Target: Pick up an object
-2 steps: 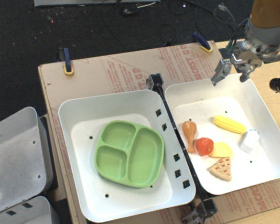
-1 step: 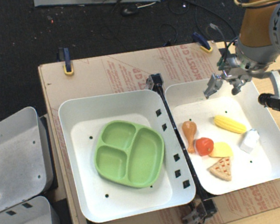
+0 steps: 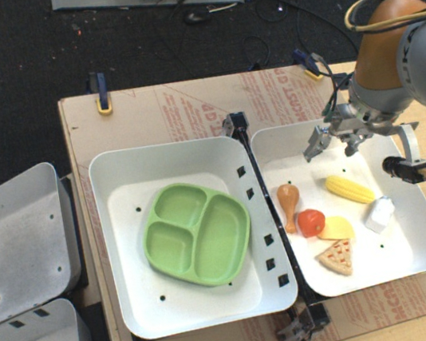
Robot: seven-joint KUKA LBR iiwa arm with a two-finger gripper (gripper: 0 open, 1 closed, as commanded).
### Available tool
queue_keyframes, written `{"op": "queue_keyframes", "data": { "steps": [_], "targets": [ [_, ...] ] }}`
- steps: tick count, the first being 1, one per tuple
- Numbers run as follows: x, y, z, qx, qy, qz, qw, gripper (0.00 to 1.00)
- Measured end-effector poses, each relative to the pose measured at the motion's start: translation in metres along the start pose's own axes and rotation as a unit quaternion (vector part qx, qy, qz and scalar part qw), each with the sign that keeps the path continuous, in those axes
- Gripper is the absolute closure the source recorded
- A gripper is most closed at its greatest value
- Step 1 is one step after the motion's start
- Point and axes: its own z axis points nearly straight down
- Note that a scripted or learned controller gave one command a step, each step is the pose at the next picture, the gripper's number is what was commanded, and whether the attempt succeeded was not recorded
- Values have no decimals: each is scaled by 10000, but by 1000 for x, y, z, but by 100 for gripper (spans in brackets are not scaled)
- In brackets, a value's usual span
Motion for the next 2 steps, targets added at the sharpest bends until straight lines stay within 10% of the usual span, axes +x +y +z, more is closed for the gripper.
{"op": "queue_keyframes", "data": {
  "steps": [1,2],
  "targets": [
    [1,0,48,0,1,-2,10000,0],
    [1,1,34,-30,-4,-4,10000,100]
  ]
}}
